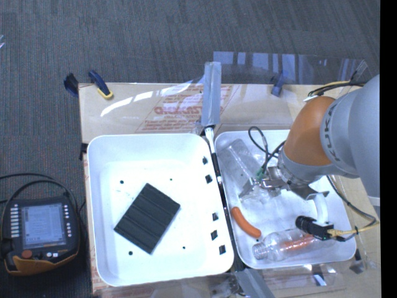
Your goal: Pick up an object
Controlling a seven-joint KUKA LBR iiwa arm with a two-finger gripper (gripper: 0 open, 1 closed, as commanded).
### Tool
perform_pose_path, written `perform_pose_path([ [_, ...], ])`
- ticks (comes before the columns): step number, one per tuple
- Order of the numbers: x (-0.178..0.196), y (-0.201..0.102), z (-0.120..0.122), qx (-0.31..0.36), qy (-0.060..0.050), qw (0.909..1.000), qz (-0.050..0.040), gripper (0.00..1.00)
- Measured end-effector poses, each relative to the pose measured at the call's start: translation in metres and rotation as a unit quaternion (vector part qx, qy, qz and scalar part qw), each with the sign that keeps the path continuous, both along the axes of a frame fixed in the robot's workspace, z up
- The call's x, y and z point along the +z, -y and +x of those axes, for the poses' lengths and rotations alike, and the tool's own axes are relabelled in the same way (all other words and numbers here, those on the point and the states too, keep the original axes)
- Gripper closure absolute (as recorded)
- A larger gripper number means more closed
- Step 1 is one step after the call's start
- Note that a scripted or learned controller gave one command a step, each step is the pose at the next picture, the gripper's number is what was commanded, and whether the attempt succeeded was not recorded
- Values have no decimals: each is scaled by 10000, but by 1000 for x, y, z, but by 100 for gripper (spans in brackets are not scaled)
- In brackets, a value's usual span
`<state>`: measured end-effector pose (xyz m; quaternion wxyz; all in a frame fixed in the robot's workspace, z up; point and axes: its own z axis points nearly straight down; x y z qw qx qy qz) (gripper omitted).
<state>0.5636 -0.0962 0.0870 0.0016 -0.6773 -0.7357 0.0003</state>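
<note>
Grasp not confirmed yet: two-finger metal gripper (255,188) is low in right white bin (347,253) by clear crumpled plastic bottle (239,157), jaw state can't tell, prob. nothing lifted, pickup left.

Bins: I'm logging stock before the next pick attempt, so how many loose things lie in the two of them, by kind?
Black ribbed slab: 1, in the left bin
Clear plastic bottles: 2, one at the near edge, one under the claw, both in the right bin
Orange carrot-like piece: 1, right bin
Total: 4
</note>
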Motion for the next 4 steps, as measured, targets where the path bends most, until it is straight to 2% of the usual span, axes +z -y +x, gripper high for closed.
perform_pose_path([
  [1, -1, -9, -48, 509, -6, 9987, -11, 0],
  [2, 58, 13, -6, -669, -5, 9978, -8, 0],
  [3, 0, 19, -11, 527, -2, 9986, -1, 0],
  [4, 99, -53, -44, -87, -9, 10000, -4, 0],
])
